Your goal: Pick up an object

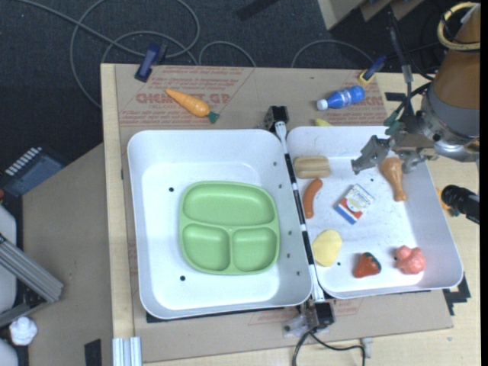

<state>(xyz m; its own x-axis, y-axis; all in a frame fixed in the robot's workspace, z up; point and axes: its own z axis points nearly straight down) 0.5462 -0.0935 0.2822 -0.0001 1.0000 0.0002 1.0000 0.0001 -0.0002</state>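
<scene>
My gripper (386,161) hangs over the back right of the right bin (446,239), open, fingers spread wide. A tan drumstick (395,180) lies just under it, its upper end between the spread fingers; no grip on it is visible. In the same bin lie a brown bread roll (311,166), an orange-red sausage (311,197), a small white, blue and red carton (354,204), a yellow lemon-like piece (326,248), a strawberry (367,264) and a pink toy (410,259).
The left bin (152,166) holds a green divided plate (229,227). Behind the bins, on the board, lie a carrot (191,103), a blue bottle (343,97) and a blue clip (149,62). A black divider (293,197) runs between the bins.
</scene>
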